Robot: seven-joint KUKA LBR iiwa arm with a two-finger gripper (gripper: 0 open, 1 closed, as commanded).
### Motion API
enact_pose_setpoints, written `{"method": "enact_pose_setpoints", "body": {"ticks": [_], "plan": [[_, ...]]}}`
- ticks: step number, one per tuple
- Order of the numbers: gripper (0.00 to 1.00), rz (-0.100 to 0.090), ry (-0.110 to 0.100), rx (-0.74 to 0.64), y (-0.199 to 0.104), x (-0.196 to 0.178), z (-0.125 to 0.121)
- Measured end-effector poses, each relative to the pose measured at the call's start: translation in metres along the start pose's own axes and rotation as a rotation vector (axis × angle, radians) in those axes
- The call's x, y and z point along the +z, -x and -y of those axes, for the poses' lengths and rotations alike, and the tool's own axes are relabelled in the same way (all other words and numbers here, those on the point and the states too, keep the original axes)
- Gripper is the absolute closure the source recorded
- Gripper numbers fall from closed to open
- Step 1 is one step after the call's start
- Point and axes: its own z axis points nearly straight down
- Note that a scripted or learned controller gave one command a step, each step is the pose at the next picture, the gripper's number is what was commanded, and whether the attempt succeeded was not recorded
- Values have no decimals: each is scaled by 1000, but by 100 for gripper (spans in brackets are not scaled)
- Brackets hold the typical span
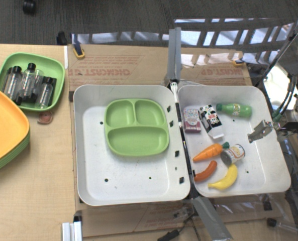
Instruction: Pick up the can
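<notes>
Gripper [262, 129] hovers at the right bin's [269, 185] right edge, spread unclear. The can [233, 153] lies toppled, touching the carrot [208, 152], banana [225, 178] close by — could roll or snag neighbours.

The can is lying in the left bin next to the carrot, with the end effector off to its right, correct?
Not quite. The camera view shows the can in the right bin, not the left. It does lie next to the carrot, with the end effector to its right.
</notes>
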Motion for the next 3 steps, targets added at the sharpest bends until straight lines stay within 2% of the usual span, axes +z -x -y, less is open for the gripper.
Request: {"method": "enact_pose_setpoints", "body": {"ticks": [1, 2, 3], "plan": [[0, 1, 1, -164, -68, 76, -85], [0, 1, 0, -297, -153, 58, -48], [0, 0, -1, -68, -110, 58, 6]]}}
